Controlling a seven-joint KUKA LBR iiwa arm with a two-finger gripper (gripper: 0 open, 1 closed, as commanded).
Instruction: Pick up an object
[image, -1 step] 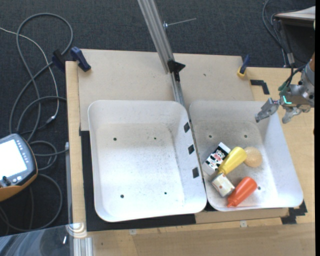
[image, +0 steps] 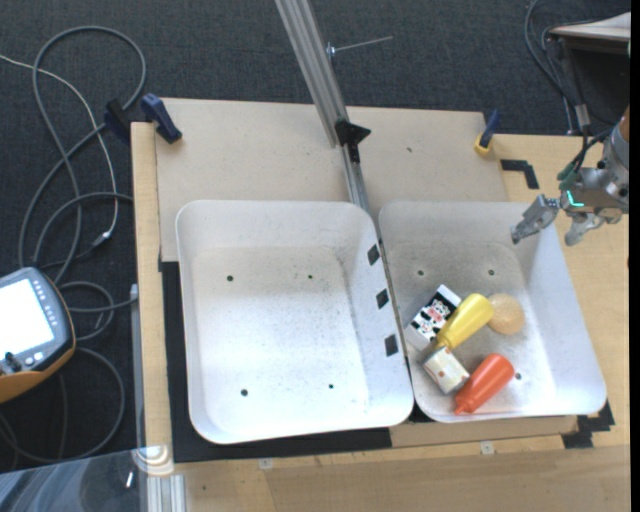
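In the right bin, near its front, lies a cluster of objects: a yellow bottle, a beige ball, an orange-red bottle, a small white jar and a black-and-white patterned box. My gripper hangs over the bin's far right rim, well behind and to the right of the cluster. Its two fingers are spread apart, open, with nothing between them.
The left bin sits beside the right one. A slanted metal pole rises from the gap between the bins at the back. Blue and yellow clamps hold the board at its far corners. Cables and a teach pendant lie on the floor at left.
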